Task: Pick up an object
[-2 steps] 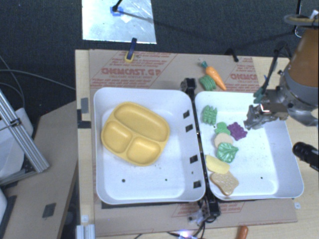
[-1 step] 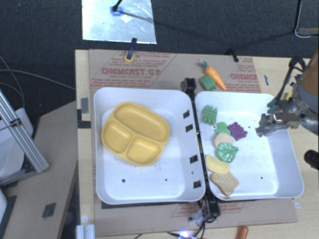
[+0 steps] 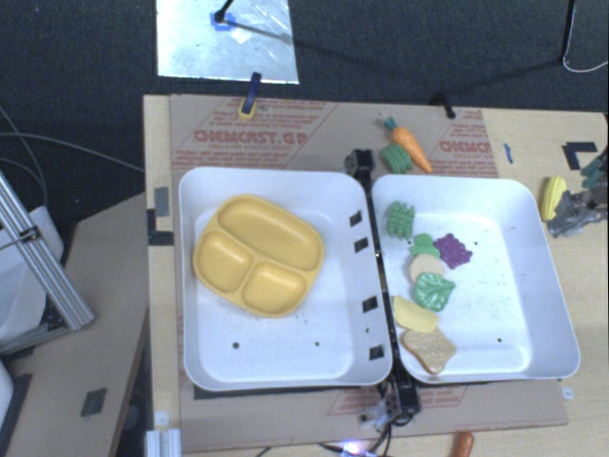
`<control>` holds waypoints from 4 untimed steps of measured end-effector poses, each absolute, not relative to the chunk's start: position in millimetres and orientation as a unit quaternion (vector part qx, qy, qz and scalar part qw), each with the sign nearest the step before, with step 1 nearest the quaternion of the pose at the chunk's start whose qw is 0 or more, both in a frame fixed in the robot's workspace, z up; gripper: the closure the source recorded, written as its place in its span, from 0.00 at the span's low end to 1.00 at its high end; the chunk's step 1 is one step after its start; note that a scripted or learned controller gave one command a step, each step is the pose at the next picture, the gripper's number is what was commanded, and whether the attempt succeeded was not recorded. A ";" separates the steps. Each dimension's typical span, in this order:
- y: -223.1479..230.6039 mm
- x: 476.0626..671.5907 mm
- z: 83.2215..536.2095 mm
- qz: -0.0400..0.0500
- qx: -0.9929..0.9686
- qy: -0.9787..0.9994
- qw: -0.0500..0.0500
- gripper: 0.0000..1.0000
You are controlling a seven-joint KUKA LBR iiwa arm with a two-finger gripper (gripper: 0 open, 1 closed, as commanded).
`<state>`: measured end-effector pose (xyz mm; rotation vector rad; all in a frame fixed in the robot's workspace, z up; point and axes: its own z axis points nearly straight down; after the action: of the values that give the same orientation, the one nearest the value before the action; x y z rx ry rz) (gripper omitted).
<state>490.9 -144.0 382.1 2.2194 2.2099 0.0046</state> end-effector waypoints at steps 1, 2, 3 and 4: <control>-210.8 500.1 362.0 0.000 0.709 0.705 0.002 1.00; -132.6 552.4 289.8 0.001 0.703 0.711 -0.002 1.00; -63.5 572.0 240.0 0.000 0.703 0.711 -0.001 1.00; 77.9 566.9 248.9 0.003 0.700 0.714 -0.002 1.00</control>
<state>566.9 77.9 248.9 2.2028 2.2451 0.0100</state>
